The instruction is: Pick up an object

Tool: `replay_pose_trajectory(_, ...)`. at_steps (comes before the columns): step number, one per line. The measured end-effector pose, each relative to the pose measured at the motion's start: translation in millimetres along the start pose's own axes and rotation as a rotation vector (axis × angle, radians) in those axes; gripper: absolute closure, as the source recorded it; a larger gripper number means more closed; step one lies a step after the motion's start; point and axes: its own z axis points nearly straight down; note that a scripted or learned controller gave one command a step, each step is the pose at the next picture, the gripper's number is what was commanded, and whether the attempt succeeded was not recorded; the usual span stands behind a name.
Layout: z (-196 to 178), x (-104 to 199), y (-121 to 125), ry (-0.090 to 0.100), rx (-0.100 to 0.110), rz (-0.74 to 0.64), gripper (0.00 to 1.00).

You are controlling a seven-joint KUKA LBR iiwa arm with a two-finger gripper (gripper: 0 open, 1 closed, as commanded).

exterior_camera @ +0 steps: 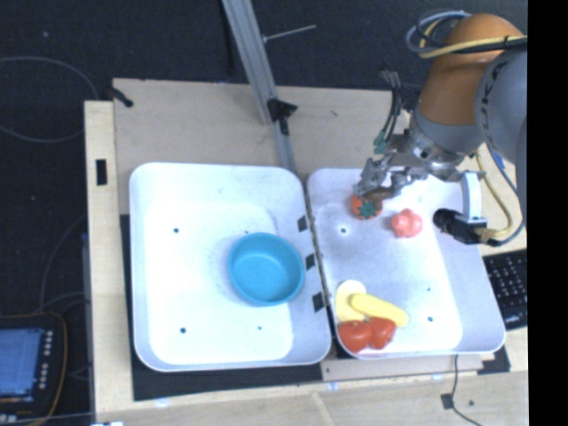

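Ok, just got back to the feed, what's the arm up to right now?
The arm has its gripper down in the right bin, at the far left corner, right over a small orange-red object. Whether it actually has hold of it can't be told from this view. A pink object lies just beside it, and a yellow banana and a red piece sit at the near edge. The left bin holds a blue bowl.

No text, label, brand or number can be read anywhere here. The screen [25,362] at the lower left glows blue, but whatever it shows is too small and blurred to make out. The keyboard [508,284] at the right edge shows keys with no legible marks.
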Motion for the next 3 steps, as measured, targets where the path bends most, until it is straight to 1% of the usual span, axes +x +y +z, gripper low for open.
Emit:
replay_pose_trajectory(1,-55.5,-0.3,1.5,-0.001,0.002,-0.001,1.0)
replay_pose_trajectory(2,-49.7,40.2,9.6,-0.003,0.003,-0.002,1.0)
replay_pose_trajectory(3,-33.6,93.7,13.3,-0.003,0.011,-0.001,1.0)
